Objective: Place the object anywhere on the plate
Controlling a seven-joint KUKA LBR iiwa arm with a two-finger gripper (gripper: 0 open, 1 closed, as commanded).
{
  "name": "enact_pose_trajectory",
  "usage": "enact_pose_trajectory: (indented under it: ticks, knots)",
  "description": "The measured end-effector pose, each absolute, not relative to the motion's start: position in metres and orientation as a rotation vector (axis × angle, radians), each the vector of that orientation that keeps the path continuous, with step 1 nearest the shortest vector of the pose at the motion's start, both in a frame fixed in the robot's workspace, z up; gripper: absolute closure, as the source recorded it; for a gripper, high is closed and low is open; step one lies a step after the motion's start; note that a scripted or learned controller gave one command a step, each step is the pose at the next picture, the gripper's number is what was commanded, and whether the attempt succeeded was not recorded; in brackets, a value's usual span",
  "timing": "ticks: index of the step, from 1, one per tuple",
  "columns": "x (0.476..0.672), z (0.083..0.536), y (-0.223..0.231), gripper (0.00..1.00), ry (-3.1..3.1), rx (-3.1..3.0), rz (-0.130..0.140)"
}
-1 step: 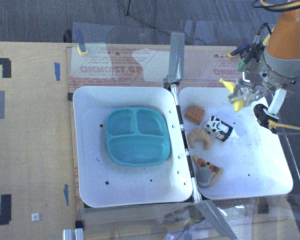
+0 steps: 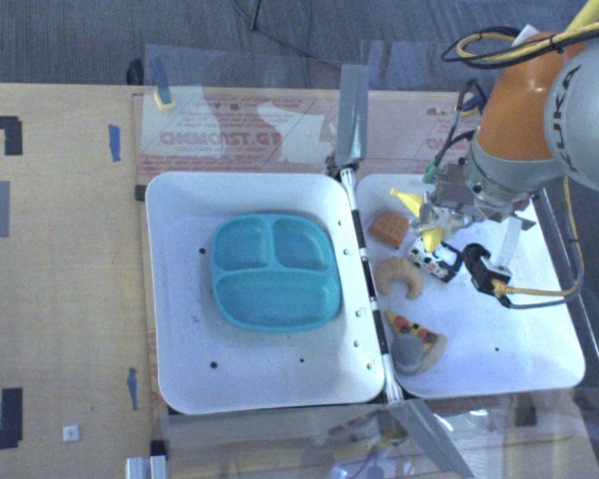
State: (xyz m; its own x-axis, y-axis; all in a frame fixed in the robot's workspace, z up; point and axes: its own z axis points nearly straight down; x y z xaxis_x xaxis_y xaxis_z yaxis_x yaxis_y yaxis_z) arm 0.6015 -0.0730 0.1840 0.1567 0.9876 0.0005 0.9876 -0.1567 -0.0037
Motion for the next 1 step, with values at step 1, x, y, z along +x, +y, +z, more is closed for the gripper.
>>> enact_pose_trajectory:
  ticks: [1]
  knots:
    - [0.5822, 0.1843, 0.0076, 1.00, -2.141, -2.295, 0.002]
